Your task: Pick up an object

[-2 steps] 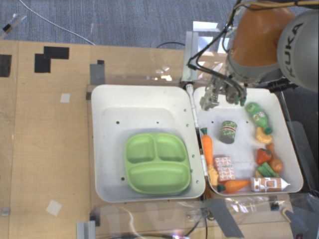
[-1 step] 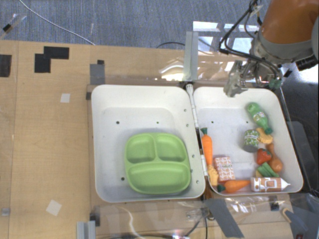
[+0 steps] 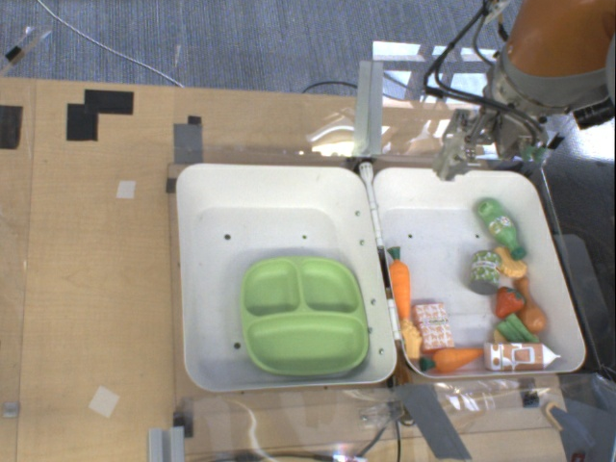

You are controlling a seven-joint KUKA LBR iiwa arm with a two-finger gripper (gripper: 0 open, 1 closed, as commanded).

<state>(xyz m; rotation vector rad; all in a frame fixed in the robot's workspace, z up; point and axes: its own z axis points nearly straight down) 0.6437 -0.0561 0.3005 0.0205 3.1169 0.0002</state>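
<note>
Gripper (image 3: pixel 469 150) high over the right bin's (image 3: pixel 423 200) far edge, nothing between the fingers (image 3: pixel 450 158).

Fingers hanging a little apart, holding nothing; toys well clear of them, nearer the camera: green bottle (image 3: pixel 498 223) closest, then carrot (image 3: pixel 398 283), pink box (image 3: pixel 433 325) and white carton (image 3: pixel 520 356). Left bin (image 3: pixel 221 200) bearing a green tray (image 3: pixel 303 314).

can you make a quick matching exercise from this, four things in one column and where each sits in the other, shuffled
Things:
1. green divided plate
2. green bottle
3. carrot
4. pincer

Places:
A. by the right bin's left wall
B. above the right bin's far edge
C. left bin
D. right bin, far right part

Pairs: 1-C, 2-D, 3-A, 4-B
</note>
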